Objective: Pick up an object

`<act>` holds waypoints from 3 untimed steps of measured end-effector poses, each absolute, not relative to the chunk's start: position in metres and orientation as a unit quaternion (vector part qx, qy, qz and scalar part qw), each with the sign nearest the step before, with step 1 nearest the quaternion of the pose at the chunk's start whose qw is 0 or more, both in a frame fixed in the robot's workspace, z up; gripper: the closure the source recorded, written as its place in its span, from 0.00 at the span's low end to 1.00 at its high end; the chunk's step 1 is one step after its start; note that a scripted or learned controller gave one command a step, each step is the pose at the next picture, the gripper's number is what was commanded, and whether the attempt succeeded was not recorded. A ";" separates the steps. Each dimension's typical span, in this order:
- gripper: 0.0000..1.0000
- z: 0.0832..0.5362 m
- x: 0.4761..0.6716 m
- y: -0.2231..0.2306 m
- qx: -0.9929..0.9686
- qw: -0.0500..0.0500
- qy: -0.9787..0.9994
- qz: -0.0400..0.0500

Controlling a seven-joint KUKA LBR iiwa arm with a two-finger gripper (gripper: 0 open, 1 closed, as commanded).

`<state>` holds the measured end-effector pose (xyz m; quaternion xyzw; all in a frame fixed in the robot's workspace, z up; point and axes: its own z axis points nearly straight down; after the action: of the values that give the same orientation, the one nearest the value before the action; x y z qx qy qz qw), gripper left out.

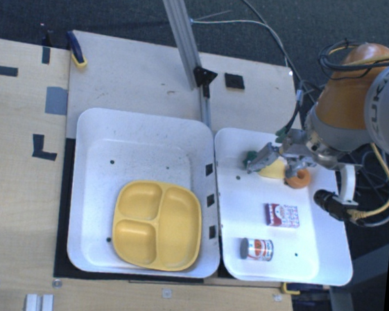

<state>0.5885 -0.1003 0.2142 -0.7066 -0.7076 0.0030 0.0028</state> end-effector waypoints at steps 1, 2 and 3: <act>0.00 0.153 0.593 -0.105 -0.707 0.003 -0.707 0.003; 0.00 0.109 0.591 -0.104 -0.707 0.002 -0.708 0.003; 1.00 0.122 0.592 -0.103 -0.706 0.001 -0.708 0.001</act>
<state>0.5919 -0.1034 0.1216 -0.7059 -0.7083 0.0012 0.0014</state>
